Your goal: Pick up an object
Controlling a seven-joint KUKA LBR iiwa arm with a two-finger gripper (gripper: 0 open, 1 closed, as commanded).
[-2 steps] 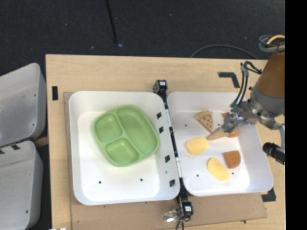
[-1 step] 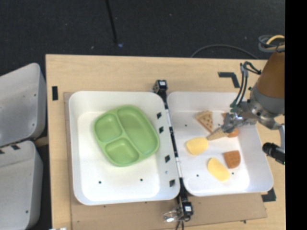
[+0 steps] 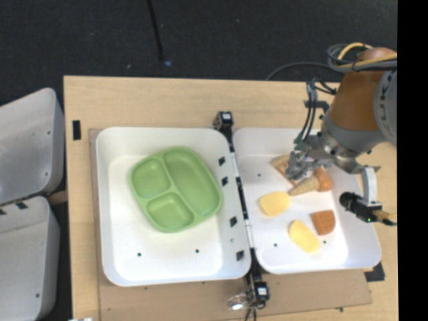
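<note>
My gripper [image 3: 299,168] reaches down into the right bin [image 3: 267,246] from the right, its tip low over a cluster of tan and orange food pieces [image 3: 314,181] near the bin's back. A pale wedge [image 3: 280,163] lies just left of the tip. In front of the cluster lie a yellow piece [image 3: 274,203], a second yellow piece [image 3: 304,236] and a brown block [image 3: 324,222]. The wrist hides whatever sits between the fingers.
The left bin [image 3: 120,253] holds a green divided plate [image 3: 175,188]. A row of black clips [image 3: 236,199] runs along the wall between the bins. Cables [image 3: 311,105] loop behind the arm, and a black fitting [image 3: 358,204] juts over the right bin's right side.
</note>
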